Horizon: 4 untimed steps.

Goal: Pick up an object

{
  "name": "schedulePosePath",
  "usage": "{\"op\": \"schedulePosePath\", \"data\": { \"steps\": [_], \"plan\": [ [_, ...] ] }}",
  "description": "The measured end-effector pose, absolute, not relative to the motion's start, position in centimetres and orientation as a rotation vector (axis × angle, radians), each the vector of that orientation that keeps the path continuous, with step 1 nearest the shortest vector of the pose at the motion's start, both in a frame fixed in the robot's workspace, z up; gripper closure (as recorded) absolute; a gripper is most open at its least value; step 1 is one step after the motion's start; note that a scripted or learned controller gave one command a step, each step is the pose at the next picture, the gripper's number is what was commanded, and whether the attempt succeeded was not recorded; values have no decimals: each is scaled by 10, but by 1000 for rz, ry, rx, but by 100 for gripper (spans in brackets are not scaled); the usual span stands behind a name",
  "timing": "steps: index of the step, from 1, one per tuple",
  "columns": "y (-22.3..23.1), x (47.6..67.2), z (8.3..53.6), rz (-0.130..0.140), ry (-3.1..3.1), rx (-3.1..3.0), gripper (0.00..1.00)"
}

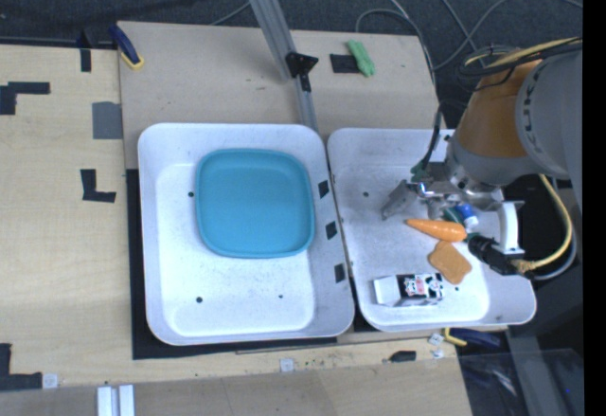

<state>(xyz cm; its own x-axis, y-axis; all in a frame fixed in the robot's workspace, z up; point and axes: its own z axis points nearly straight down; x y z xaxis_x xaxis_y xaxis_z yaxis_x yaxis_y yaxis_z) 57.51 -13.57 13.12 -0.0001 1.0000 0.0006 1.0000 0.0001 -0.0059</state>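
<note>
Two white bins sat below; my gripper (402, 199) hung apparently open and empty above the right bin (365, 168), the carrot (436, 228) beside it not yet lifted.

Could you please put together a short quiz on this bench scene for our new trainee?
1. True or false: the square turquoise plastic plate lies in the left white bin.
2. Which thing lies nearest the front rim of the right white bin? A) orange toy carrot B) tan bread-like slice C) small white printed carton
3. Fill in: the two-finger gripper hovers over the ____ bin.

Key: 1 true; 2 C; 3 right.
</note>
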Motion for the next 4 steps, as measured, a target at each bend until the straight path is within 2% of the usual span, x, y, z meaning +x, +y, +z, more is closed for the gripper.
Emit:
{"op": "schedulePosePath", "data": {
  "steps": [1, 2, 4],
  "plan": [
    [-135, 575, 89, 0, -2223, -2221, 0],
    [-136, 576, 101, -2, -2224, -2223, 100],
    [-141, 579, 196, -4, -2224, -2223, 100]
  ]
}}
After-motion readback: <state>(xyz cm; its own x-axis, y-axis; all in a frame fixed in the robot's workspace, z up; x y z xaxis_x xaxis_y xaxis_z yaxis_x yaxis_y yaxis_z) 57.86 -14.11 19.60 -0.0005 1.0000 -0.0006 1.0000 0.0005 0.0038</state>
